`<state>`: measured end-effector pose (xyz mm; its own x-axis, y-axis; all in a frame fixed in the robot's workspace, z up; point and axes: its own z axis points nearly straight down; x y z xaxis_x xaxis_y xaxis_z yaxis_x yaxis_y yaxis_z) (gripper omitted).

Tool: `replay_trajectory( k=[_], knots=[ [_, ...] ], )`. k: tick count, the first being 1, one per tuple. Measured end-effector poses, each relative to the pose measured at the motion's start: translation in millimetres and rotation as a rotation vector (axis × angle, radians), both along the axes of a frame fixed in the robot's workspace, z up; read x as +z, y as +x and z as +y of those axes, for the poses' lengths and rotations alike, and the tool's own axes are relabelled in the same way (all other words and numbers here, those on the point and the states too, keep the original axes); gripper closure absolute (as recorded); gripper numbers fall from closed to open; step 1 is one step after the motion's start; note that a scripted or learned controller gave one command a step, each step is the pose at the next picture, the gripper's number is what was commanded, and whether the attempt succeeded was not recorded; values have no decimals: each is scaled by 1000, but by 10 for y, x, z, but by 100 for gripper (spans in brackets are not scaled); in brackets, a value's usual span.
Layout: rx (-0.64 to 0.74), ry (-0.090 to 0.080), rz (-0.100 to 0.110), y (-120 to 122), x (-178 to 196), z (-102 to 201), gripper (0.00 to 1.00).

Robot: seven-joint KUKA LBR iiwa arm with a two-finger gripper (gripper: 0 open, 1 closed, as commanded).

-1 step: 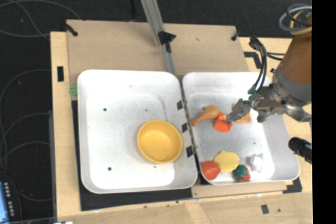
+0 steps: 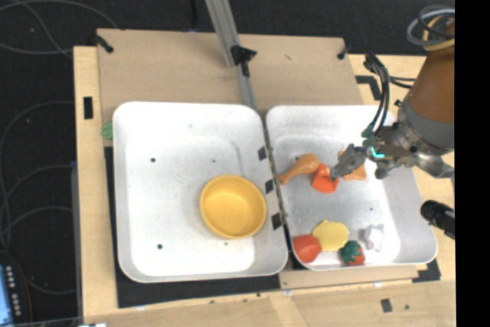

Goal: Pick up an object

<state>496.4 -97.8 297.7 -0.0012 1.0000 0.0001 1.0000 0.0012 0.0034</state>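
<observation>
Small orange-red plastic piece [image 2: 325,181] sits mid right white bin [image 2: 306,122], toward that bin's far half, touching or just under the tip of the tool [image 2: 348,161]. Tool lies just right of and slightly beyond it, so the coming move looks like a short drop toward the bin's left wall. Beside it an orange elongated plastic toy [image 2: 299,168] runs with its long axis roughly left-right, slanting toward the divider between bins. Whether the tool is wide, narrow or holding anything: cannot tell, dark parts blur together.

Arm enters from the counter's right edge, orange band up, wrist tilted down-left into the bin.

Near the bin's front edge: red piece [image 2: 307,247], yellow lumpy piece [image 2: 331,234], green-red piece [image 2: 353,253], pale piece [image 2: 373,236]. Left white bin [image 2: 153,134] holds a yellow round bowl [image 2: 233,205].
</observation>
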Motion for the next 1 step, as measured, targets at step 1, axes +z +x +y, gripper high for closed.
replay_trajectory(
  k=[1],
  knots=[
    [-3,-2,6,27,-424,-35,0]
  ],
)
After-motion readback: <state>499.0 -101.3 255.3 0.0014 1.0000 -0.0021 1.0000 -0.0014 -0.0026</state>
